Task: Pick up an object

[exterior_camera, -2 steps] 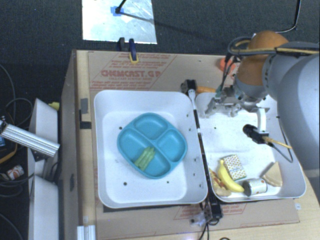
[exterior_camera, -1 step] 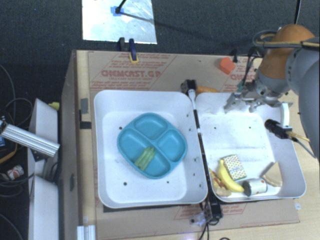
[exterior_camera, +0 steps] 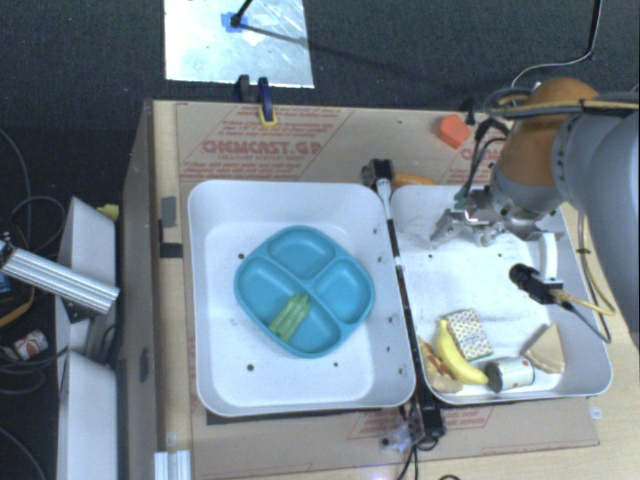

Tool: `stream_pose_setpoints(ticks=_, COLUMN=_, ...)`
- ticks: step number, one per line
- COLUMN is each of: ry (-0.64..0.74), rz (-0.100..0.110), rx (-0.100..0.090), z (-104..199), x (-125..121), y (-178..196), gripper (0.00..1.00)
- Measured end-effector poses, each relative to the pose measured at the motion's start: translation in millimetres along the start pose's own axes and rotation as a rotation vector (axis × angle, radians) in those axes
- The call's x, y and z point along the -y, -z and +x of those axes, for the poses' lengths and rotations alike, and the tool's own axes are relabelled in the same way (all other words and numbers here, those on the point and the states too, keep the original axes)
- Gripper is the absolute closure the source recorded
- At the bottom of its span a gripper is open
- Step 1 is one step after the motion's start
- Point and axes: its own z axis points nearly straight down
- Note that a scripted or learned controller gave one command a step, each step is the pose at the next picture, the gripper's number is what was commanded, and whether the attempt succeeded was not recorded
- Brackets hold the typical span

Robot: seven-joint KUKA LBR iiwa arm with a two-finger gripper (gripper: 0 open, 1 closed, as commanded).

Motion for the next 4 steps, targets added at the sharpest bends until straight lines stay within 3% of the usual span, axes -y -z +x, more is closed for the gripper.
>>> stream_pose_setpoints(ticks=1, ry=-0.002, rz=-0.004, rx=0.003, z=-82.1, x=-24.4, y=52.9, gripper=0.00)
stream_pose_setpoints(ticks=2, ry=0.001, rz=0.000, rx=-0.001, z=-54.1, x=-23.9, y=9.0, gripper=0.00)
stream_pose_setpoints(ticks=3, ry=0.003, rz=-0.005, rx=0.001, z=-54.7, x=-25.5, y=21.5, gripper=1.00)
stream_pose_setpoints(ticks=4, ry=0.004, rz=-0.005, rx=0.002, z=-54.8, x=-25.4, y=21.3, gripper=0.00)
